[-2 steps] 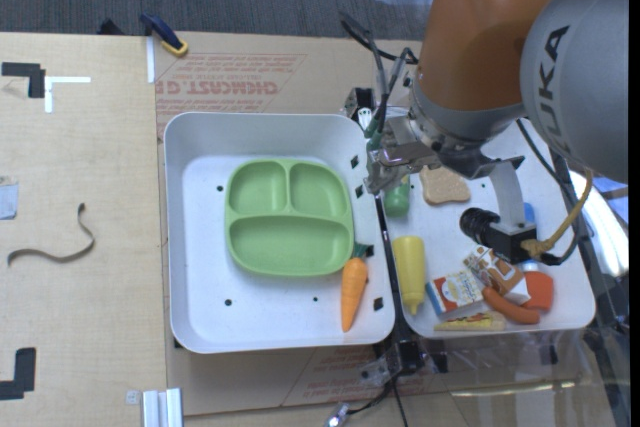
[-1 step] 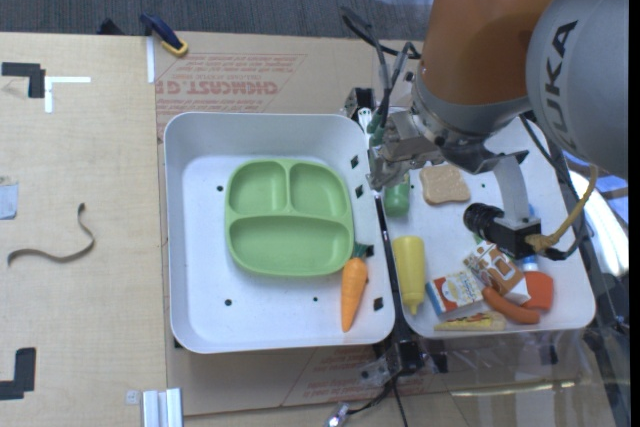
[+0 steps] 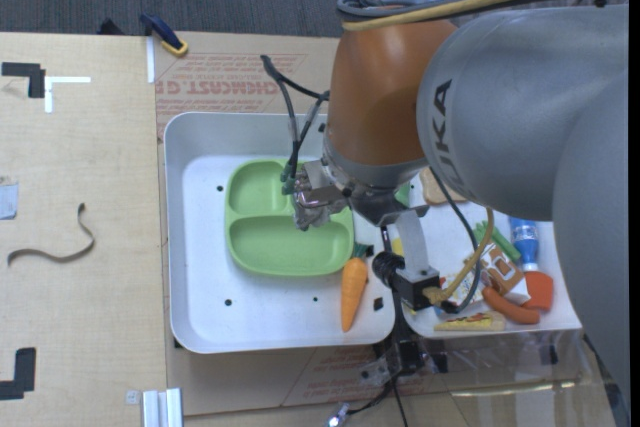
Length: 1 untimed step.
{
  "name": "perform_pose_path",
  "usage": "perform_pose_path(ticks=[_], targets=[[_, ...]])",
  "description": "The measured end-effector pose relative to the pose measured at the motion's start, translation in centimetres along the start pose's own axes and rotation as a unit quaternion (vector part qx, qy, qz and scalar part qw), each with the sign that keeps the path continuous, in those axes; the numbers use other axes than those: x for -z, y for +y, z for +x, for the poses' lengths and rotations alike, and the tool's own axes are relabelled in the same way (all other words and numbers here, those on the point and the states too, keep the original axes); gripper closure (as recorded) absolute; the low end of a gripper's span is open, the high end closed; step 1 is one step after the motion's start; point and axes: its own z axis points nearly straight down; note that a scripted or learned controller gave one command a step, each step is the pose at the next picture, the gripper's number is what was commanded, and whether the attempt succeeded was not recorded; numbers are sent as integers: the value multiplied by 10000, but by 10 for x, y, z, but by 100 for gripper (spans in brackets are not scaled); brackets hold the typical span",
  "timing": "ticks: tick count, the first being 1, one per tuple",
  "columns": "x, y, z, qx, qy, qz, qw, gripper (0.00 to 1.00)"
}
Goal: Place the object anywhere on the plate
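A light green divided plate [image 3: 268, 227] lies in the left white bin [image 3: 200, 245]. An orange toy carrot [image 3: 351, 292] rests on the bin floor just off the plate's lower right corner, touching its rim or close to it. My gripper [image 3: 313, 208] hangs over the plate's right edge, above the divider, with the big orange-banded wrist right behind it. Nothing shows between the metal fingers, and their spread is unclear from this angle. The carrot sits below and to the right of the gripper.
The right bin [image 3: 560, 315] holds several toys: a red and orange piece [image 3: 520, 300], a blue bottle [image 3: 523, 243], a yellow item [image 3: 470, 320]. The arm covers most of that bin. Cables run along the bins' divide. A cardboard sheet [image 3: 240, 85] lies beneath.
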Motion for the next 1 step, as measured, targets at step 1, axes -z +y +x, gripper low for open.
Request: perform_pose_path(ticks=[1], targets=[[35,10,17,-1148,-4,-13,9934,100]])
